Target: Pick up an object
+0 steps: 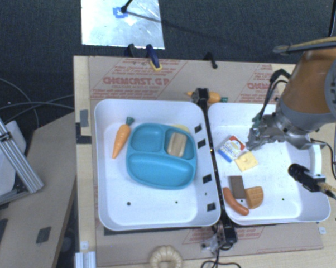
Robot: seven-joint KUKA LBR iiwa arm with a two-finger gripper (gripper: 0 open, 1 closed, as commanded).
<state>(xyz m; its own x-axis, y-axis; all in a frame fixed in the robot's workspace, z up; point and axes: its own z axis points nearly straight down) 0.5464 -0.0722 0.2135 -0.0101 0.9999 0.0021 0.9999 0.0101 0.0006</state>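
Observation:
My gripper hangs over the right bin, just right of a small white packet with red and blue print and above a yellow cheese wedge. Nothing shows between its tips. Nearer the front of that bin lie a brown bar, a red sausage and a tan bread piece. The left bin holds a blue divided plate with a tan slice in one compartment, and a carrot beside the plate.
A black divider with clips runs between the two bins. A yellow object sits behind the bins on the cardboard. A pale ring lies at the bench's front edge. The arm's grey and orange body covers the right bin's far right.

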